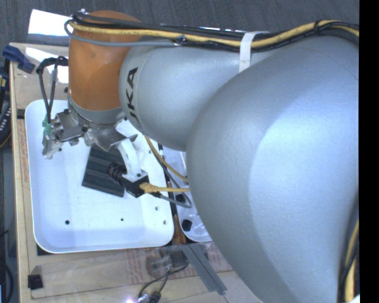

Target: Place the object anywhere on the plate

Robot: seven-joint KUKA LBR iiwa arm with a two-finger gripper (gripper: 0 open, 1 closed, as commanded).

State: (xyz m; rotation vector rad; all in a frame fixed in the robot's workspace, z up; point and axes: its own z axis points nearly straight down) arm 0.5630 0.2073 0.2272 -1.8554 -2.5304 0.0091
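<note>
My gripper point(49, 142) hangs over the far left part of the left white bin point(82, 229), close to its left wall. The view is too small and slanted to tell how it stands or whether anything is in it. The grey arm with its orange band point(95, 62) reaches in from the right and covers most of the scene. It hides nearly all of the right bin; a pale sliver point(199, 227) shows beside the left bin's near right corner. I cannot make out a plate or a loose object.
The left bin's floor shows a few small dark dots point(67, 221). The wooden bench point(114, 267) runs along the front, with a metal bracket point(177, 257) on it. Tools and a blue item point(16, 55) lie off the bench's left edge.
</note>
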